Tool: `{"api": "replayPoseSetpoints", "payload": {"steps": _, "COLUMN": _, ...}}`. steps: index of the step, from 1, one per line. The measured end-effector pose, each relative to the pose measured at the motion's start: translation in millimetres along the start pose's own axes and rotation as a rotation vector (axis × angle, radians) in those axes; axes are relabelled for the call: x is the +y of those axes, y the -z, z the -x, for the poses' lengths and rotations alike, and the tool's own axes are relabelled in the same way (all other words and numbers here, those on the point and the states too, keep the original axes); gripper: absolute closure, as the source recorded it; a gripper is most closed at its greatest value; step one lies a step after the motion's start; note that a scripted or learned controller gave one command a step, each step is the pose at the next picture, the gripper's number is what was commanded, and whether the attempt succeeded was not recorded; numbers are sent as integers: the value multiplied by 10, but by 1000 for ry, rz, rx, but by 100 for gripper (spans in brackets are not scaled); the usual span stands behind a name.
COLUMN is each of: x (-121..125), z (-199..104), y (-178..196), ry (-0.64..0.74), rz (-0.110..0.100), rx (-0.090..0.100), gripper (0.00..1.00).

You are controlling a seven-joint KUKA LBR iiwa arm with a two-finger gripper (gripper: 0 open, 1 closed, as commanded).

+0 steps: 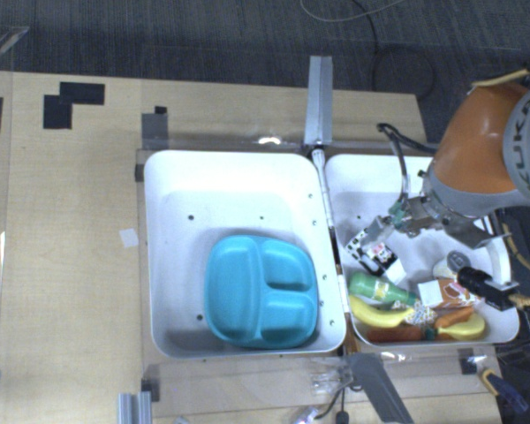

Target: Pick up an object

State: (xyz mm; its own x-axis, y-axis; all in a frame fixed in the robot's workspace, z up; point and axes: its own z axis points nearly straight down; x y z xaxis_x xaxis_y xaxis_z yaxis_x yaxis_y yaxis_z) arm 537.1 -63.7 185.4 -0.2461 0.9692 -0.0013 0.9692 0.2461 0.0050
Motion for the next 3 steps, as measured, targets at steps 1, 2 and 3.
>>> {"api": "replayPoseSetpoints", "payload": {"steps": 1, "x": -283, "z": 256, "y": -954, "ry": 47, "rz": 9, "rx": -4, "gripper": 0}}
{"api": "replayPoseSetpoints", "payload": {"steps": 2, "x": 293, "z": 344, "y": -959, "ry": 39, "rz": 10, "rx": -4, "gripper": 0}}
{"api": "replayPoseSetpoints", "payload": {"steps": 3, "x": 316, "z": 331, "y": -840, "ry": 43, "rz": 15, "rx": -4, "gripper": 100}}
